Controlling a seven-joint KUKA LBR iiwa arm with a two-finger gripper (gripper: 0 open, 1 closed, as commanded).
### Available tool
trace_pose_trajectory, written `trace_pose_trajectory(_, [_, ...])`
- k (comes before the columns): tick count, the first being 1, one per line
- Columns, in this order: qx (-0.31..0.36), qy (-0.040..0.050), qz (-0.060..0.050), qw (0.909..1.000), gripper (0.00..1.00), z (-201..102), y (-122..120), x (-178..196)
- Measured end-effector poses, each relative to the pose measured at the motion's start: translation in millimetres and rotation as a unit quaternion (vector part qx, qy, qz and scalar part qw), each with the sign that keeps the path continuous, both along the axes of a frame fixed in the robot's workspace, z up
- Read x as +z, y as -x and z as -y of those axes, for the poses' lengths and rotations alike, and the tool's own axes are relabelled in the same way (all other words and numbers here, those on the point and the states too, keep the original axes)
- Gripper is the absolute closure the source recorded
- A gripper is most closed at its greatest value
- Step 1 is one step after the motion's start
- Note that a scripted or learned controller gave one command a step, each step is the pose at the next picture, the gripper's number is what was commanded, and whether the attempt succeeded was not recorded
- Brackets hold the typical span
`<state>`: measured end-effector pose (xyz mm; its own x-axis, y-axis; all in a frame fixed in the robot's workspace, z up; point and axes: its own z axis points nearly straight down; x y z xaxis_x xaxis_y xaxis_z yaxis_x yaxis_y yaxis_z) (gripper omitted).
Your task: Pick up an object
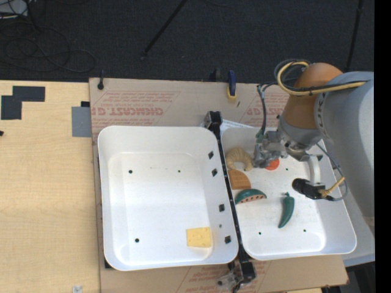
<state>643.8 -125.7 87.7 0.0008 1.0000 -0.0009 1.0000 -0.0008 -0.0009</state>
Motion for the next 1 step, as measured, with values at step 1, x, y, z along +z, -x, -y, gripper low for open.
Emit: trace_pose_trajectory(1, [-0.001, 0.0002, -0.001, 1.0000, 1.00, -24.8, 45.1, 0.0])
